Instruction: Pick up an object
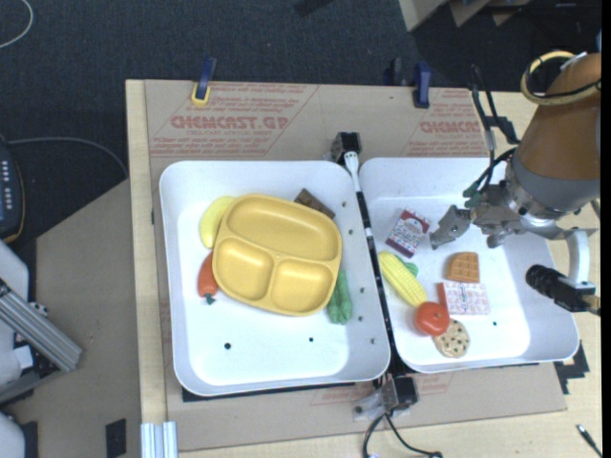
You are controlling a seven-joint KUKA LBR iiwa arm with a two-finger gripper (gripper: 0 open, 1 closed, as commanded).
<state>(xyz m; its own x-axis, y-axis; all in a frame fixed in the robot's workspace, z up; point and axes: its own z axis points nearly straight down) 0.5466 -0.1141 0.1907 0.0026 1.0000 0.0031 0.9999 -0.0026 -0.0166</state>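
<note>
Over the right bin (549, 337), the end effector (456, 225) hangs above the upper middle, and I cannot tell what state it is in or whether it has anything. Within that bin, a red packet (409, 232) lies near the left wall, corn (402, 277) below it, a waffle (463, 266) toward the middle, and a pink wrapper (466, 299), a tomato (431, 318) and a cookie (452, 339) nearer the front wall
</note>
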